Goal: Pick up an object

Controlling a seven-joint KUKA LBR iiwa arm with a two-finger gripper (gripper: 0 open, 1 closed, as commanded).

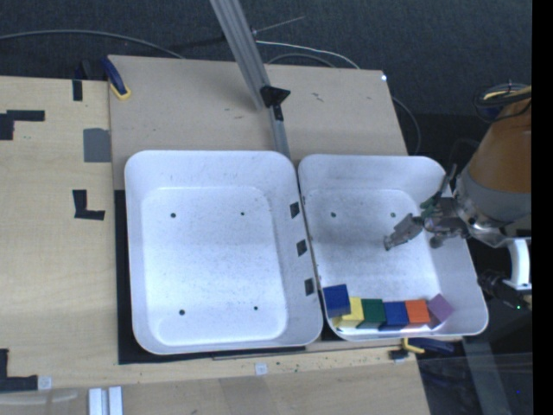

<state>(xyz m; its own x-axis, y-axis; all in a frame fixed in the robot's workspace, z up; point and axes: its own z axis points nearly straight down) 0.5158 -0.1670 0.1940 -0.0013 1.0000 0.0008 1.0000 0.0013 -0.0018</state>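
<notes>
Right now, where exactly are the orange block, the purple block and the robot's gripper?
orange block (416, 310): camera view, on its top face.
purple block (440, 306): camera view, on its upper face, at the row's right end.
gripper (395, 239): camera view, at its tip, above the right bin's floor.

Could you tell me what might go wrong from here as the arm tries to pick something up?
The blocks sit packed in a row against the right bin's near wall, so the gripper may find little room to close around one. Coming down there, it could also strike the wall or push neighbouring blocks.
</notes>
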